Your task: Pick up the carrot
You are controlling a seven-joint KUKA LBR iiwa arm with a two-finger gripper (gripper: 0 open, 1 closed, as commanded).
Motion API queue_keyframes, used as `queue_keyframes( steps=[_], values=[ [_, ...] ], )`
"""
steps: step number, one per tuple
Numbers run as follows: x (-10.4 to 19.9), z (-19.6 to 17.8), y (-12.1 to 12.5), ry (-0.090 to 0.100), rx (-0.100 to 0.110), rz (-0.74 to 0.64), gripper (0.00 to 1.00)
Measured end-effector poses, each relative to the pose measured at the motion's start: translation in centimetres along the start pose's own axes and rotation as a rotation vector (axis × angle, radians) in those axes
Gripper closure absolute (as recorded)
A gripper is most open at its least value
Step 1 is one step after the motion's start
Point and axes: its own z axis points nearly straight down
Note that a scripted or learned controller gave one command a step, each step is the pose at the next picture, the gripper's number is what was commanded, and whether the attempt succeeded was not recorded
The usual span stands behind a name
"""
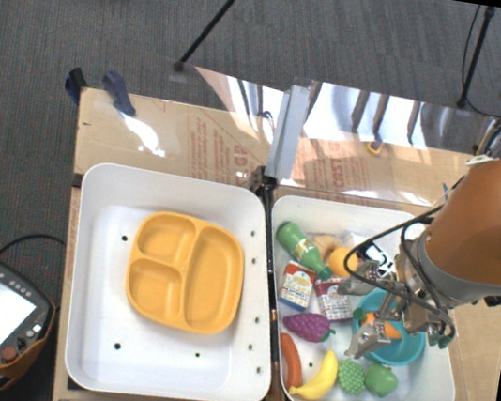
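Observation:
My gripper hangs over the right bin, above the left edge of a blue bowl. A small orange piece, which looks like the carrot, sits between the two fingers, and they are shut on it. Most of the carrot is hidden by the gripper body. The grey wrist and its orange band reach in from the right and cover the bin's right side.
The right bin also holds a green bottle, a red packet, purple grapes, a red sausage, a banana and green toys. The left bin bears a yellow divided plate.

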Motion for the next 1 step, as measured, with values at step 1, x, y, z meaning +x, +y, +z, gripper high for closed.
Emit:
queue_keyframes(
  steps=[1],
  values=[
    [-1.06,4.81,-4.47,0.004,0.000,0.080,0.00]
  ],
)
